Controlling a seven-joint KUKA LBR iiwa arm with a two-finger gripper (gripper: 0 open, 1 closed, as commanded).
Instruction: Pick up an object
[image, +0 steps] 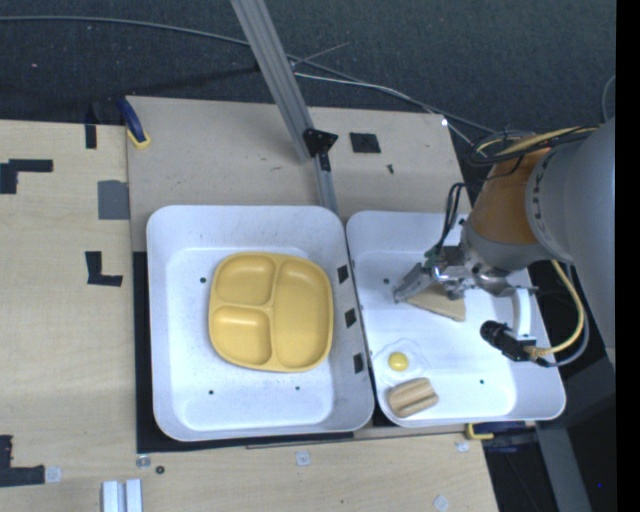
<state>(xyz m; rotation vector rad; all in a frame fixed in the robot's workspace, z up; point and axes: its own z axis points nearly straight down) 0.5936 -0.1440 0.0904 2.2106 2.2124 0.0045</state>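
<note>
In the right bin (520, 400) my gripper (421, 287) is low over the floor, near the bin's middle. A tan wedge-shaped piece (447, 305) lies right beside and partly under it; whether they touch I cannot tell. Nearer the front of this bin sit a small yellow round piece (398, 361) and a tan roll-shaped piece (411, 396), both apart from the gripper. The grey arm with its orange band (505, 210) comes in from the right and hides the bin's far right corner.
The left bin (170, 300) holds a yellow divided plate (271, 310). A grey pole (290, 90) slants over the bench behind the bins. Black and yellow cables (520, 340) hang off the wrist over the right bin's right side.
</note>
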